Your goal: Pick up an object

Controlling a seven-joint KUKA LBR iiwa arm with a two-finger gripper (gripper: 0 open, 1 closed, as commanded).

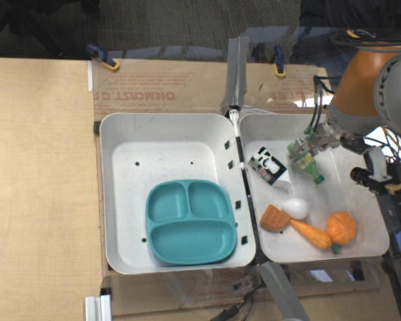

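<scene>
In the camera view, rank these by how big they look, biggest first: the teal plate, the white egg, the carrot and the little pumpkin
1. teal plate
2. carrot and pumpkin: too alike to rank, one long and thin, the other round
3. white egg

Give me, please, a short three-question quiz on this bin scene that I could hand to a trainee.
1. True or false: the teal divided plate lies in the right bin.
2. Which toy touches the white egg? A) orange wedge B) pumpkin C) black-and-white box
3. Over which bin is the gripper?

Key
1. False: it lies in the left bin.
2. A
3. The right bin, at a green item near its far side.
</scene>
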